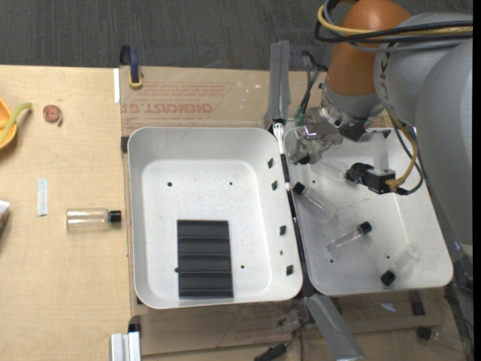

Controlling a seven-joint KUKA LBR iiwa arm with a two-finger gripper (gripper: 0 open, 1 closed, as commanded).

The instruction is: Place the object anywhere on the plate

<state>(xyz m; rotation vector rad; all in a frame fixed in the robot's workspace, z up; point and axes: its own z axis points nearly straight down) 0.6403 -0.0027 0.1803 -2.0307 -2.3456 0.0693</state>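
Note:
A black ribbed rectangular plate [204, 259] lies flat in the left bin [150, 164], near its front wall. Three clear vials with black caps lie in the right bin [428, 224]: one [313, 199] near the bin's left wall, one [347, 237] in the middle, one [398, 265] at the front right. My gripper [304, 147] hangs low over the right bin's back left corner, just behind the nearest vial. Nothing shows in its grasp.
On the bench left of the bins lie another clear vial [90, 216], a small white strip [42, 198], a red disc [51, 113] and a yellow object [7, 122] at the edge. The grey arm [428, 74] covers the right bin's back right.

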